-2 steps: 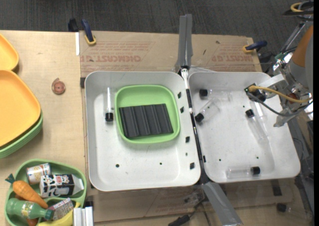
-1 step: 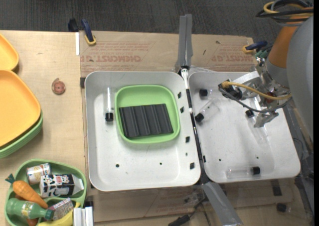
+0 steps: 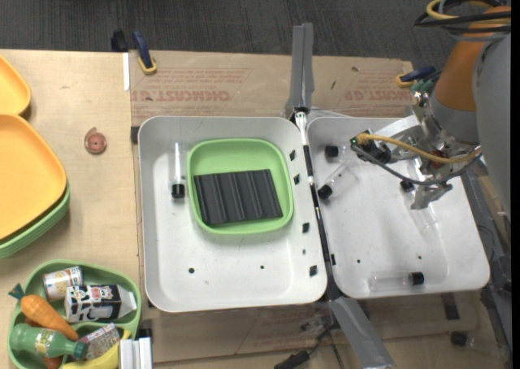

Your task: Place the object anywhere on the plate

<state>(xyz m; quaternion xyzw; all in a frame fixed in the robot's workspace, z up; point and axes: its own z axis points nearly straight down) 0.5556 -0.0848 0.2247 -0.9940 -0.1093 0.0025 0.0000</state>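
A green square plate (image 3: 197, 166) lies in the left bin (image 3: 236, 278). A dark grey ribbed slab (image 3: 238, 196) lies flat on it, tilted a little and covering its lower half. My gripper (image 3: 424, 194) hangs over the right bin (image 3: 382, 229), near its right side, far from the plate and the slab. Nothing shows held in it. Cables loop from the wrist toward the bin's upper middle.
A white pen with a black cap (image 3: 177, 171) lies left of the plate. Small black pieces (image 3: 326, 191) and a clear tube with a black cap (image 3: 396, 281) lie in the right bin. Yellow plates (image 3: 28, 172) and a green bowl of toy groceries (image 3: 69, 314) sit on the bench at left.
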